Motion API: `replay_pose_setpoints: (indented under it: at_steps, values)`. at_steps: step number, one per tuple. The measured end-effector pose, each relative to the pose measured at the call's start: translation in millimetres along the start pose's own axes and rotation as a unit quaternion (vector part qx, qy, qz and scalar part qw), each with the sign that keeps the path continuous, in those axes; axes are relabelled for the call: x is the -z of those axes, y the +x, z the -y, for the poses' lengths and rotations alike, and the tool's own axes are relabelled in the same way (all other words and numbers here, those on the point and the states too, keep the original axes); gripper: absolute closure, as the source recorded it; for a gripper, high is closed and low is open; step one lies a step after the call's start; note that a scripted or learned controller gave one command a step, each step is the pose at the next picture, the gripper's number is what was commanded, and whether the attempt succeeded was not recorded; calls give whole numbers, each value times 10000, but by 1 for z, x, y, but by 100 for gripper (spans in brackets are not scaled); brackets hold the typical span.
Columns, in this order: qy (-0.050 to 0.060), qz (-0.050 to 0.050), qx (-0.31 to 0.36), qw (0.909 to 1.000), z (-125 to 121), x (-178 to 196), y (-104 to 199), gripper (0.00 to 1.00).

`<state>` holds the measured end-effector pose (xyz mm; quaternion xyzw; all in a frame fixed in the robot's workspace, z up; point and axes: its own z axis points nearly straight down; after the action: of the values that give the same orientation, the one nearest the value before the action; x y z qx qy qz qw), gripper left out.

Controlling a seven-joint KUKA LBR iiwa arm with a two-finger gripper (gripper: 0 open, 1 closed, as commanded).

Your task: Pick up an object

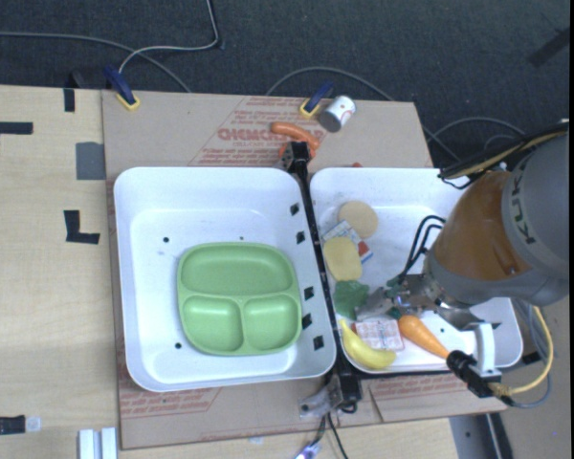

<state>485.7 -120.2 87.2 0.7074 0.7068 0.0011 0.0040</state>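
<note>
The right bin [402, 182] holds a cluster of small things along its left side: a tan round piece [358, 219], a pale yellow block [342, 258], a dark green item [347, 297], a pink-and-white packet [378, 332], a banana [365, 353] and a carrot [423, 334]. My gripper [379, 301] is low in this bin, right beside the green item and just above the packet and the carrot. The grey and orange wrist covers the bin's right half. I see nothing lifted.
The left bin [134, 256] holds a green divided plate [239, 297]. Behind the bins, on the cardboard, lie an orange item [295, 132] and a small white cylinder [338, 113]. Cables hang off the arm near the right bin's front corner [488, 376].
</note>
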Motion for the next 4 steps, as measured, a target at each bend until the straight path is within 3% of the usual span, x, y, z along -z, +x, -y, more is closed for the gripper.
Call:
replay_pose_setpoints:
  at_steps: [1, 2, 3, 4]
  values:
    - [-19, 0, 9, 10000, -2, 10, 1, 100]
    - [40, -23, 12, 10000, -12, 97, 42, 100]
    - [43, -23, 11, 10000, -12, 97, 42, 0]
    - [9, -20, 10, 10000, -55, 0, 18, 0]
